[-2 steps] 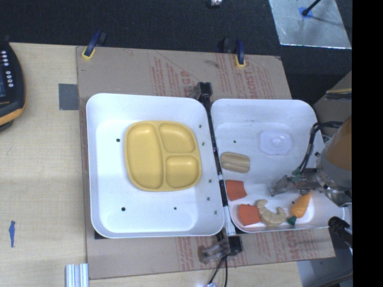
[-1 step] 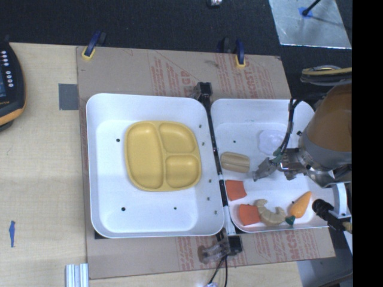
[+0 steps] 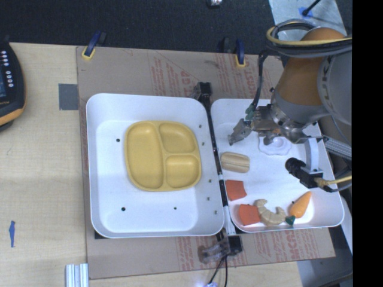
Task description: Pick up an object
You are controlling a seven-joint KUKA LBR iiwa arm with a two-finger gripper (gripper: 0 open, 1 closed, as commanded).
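Two white bins are sitting side by side on the desk (image 3: 48, 178). The left bin (image 3: 102, 214) is holding one yellow divided plate (image 3: 162, 155) with three compartments. The right bin (image 3: 263, 166) is carrying five toy foods: one tan bread roll (image 3: 234, 162), two orange-red blocks (image 3: 236, 189) (image 3: 248, 214), one pale curved piece (image 3: 270, 213) and one carrot (image 3: 300, 204). The jaws (image 3: 238, 134) are hanging over the right bin's upper left, above the roll, gripping nothing; their spread is something I cannot tell. Faint red printing is showing on the cardboard (image 3: 167, 70), unreadable.
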